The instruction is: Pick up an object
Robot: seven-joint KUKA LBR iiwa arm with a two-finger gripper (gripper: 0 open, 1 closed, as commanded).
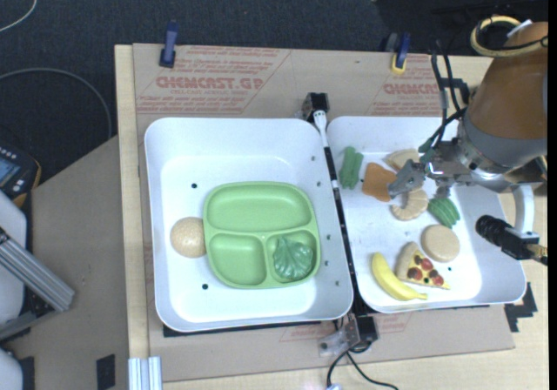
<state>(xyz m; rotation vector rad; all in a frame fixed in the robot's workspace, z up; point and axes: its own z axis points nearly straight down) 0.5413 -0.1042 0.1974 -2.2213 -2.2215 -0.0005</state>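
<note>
The gripper hangs with jaws spread, nothing between them. Left of them lies a green pod, just beside them an orange wedge, and a tan cookie directly beneath.

The arm is cut by the right edge, so its upper part cannot be followed. The tool hangs over the right bin and covers part of the round beige piece under it; whether they touch cannot be told. The orange piece is also partly covered by a finger. The dark green thing is half hidden beside the wrist. The leafy item in the green tray is too blurred to name. On the left edge, a dark device is cut off.
</note>
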